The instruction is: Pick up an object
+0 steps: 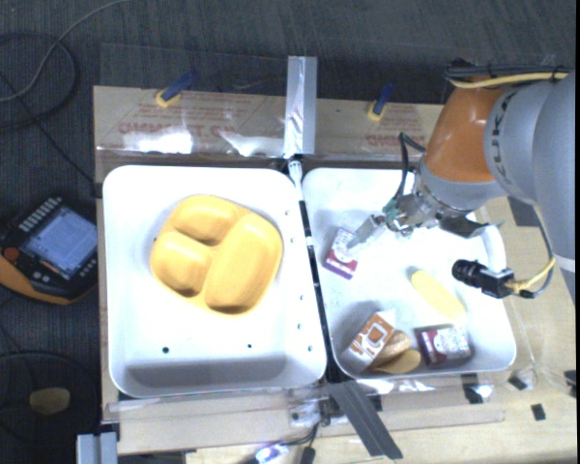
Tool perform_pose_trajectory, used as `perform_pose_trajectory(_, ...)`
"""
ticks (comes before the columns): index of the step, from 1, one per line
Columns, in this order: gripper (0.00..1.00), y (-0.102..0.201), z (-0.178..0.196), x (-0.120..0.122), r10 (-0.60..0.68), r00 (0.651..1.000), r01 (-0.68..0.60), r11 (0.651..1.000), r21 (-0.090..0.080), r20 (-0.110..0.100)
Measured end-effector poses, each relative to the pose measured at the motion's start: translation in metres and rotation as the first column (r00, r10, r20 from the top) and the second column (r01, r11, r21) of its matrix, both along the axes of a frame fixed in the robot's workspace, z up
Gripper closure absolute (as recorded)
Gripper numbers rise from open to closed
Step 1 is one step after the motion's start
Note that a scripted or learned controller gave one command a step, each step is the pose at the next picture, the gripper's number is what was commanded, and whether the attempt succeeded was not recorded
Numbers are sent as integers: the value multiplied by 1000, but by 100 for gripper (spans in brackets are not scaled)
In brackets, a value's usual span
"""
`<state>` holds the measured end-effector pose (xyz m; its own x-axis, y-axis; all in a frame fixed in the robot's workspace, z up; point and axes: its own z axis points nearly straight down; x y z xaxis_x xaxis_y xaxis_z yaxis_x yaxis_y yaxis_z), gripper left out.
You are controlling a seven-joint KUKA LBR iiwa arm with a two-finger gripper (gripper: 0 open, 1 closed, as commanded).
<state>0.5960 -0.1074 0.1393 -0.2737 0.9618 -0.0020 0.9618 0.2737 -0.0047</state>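
Gripper (360,234) reaches over a small purple-and-white packet (341,253) near the left wall of the right bin (503,356).

Whether the pincer is wide or narrow I cannot tell. The packet looks light, thin and likely slick and crushable; I judge a pinch across its short sides safest.

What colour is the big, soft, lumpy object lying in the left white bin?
Yellow: the big lumpy soft object is seen best in the camera view.

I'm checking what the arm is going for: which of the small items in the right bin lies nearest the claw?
The small purple-and-white packet, just off the claw tip near the bin's left wall. The pale yellow piece, orange carton and dark red packet lie farther toward the front.
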Motion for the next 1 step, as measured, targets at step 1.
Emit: perform_pose_trajectory(1, 0, 7, -43, -1, 149, 989, -149, 989, 2, 19)
